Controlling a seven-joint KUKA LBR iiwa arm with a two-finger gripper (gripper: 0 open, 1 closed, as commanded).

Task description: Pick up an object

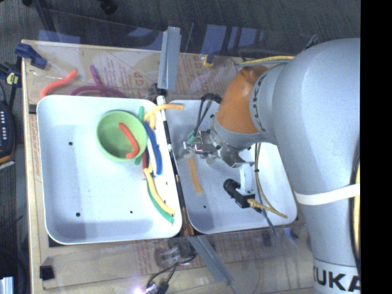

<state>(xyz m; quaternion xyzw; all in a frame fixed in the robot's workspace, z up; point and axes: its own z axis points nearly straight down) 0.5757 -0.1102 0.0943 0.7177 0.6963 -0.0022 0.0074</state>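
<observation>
Gripper (187,147) sits low in the right bin (214,222), near its left wall. I cannot tell its state or whether it holds anything. An orange stick (195,175) lies on the bin floor just beside it, on the near side.

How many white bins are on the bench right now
2. The left bin holds a green bowl and colored strips along its right wall. The right bin sits beside it, under the arm, with an orange strip inside.
</observation>
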